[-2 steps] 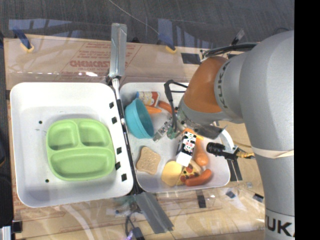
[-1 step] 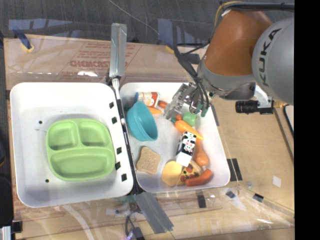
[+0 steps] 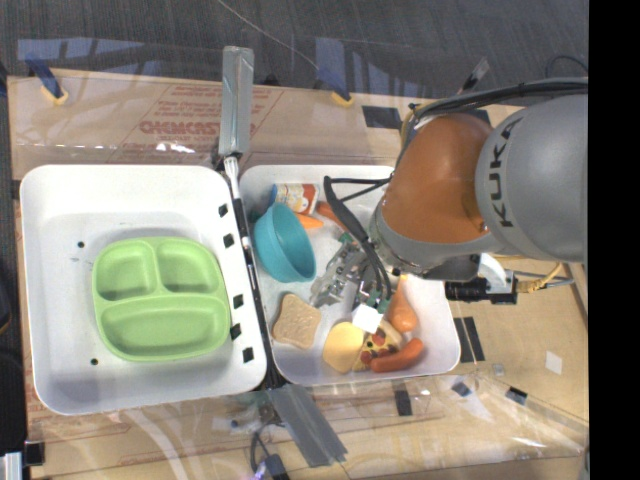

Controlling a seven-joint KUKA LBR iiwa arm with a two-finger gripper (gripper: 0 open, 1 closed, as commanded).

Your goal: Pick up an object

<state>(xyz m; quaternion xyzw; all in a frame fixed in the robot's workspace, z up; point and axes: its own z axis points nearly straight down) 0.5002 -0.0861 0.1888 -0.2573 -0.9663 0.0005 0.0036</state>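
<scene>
The left shallow white bin holds a light green plastic plate with three compartments, lying flat. The right shallow white bin holds a teal plastic bowl tipped on its side at its left, its mouth facing left, a toast-coloured bread slice nearer, a pale yellow rounded piece, and an orange-red sausage at the near edge, its long axis running left to right. The metal two-finger gripper hangs over the bin's middle; how far its pincer is open cannot be told.
</scene>
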